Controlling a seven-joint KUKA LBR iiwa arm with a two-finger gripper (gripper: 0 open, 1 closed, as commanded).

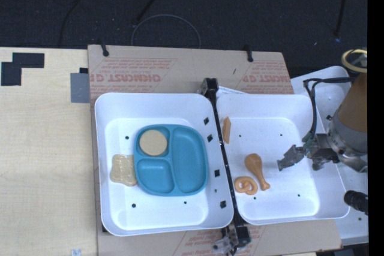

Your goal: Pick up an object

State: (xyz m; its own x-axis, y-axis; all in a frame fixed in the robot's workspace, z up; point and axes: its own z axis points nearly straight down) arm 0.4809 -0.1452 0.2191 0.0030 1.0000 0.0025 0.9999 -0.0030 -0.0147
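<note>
- The gripper point(290, 158) hangs over the right side of the right bin point(303, 110), with the arm point(355, 123) coming in from the right behind it; I cannot tell how its tip is set, and nothing shows caught in it.
- The nearest pickable thing looks to be the toy drumstick point(256, 168), lying on the bin floor just to the gripper's left in this view, with bare white floor between them.
- The drumstick's long axis runs on a slant, fat end up-left, thin end down-right, so the thin end points toward the gripper side.
- Touching or nearly touching that thin end is a small pretzel point(245, 185), a little further left and lower; a grip low on the drumstick risks catching it too.
- Further off, a small orange stick point(226, 129) lies upright close against the divider point(217, 147) between the bins, with little room beside it.
- The open floor around the drumstick's fat end gives the freest approach, in my judgement.
- Farthest, in the left bin point(117, 106), sit a blue tray point(171, 159) with a round cracker point(152, 142) in one compartment and a pale cracker piece point(123, 169) against the tray's left edge.
</note>
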